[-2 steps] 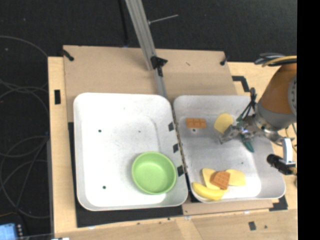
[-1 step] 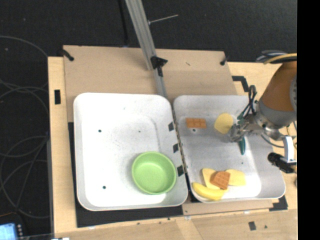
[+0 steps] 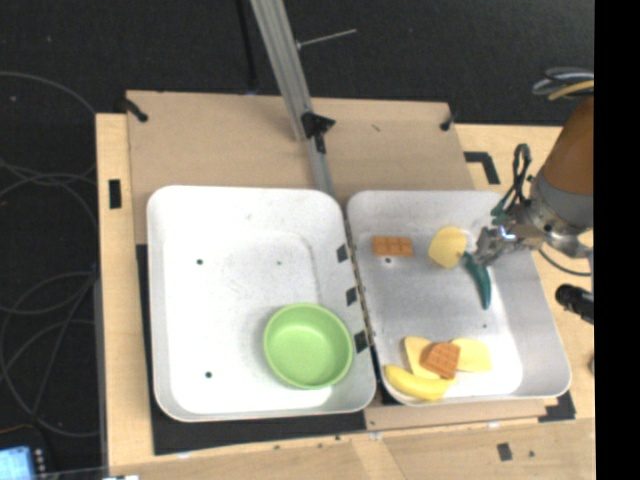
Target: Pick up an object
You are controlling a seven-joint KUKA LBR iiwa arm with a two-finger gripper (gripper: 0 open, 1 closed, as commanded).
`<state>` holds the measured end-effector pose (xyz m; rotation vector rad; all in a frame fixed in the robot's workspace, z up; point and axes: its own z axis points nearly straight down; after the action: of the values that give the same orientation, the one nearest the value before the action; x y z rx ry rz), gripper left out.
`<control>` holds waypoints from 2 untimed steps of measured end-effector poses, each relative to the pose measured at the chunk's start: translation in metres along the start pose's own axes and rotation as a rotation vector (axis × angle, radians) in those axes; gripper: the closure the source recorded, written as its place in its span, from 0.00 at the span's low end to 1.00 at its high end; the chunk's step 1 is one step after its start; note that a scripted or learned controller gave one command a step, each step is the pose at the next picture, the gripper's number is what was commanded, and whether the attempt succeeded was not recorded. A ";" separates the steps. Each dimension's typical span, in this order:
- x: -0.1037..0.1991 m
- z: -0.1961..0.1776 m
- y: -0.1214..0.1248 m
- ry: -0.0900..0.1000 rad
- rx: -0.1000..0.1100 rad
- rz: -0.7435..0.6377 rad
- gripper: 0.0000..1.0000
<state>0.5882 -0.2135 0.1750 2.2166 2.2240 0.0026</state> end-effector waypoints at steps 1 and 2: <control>-0.001 -0.040 0.002 -0.001 -0.004 -0.001 1.00; 0.050 -0.053 0.011 0.002 -0.002 -0.005 1.00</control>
<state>0.5990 -0.1639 0.2280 2.2107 2.2300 0.0067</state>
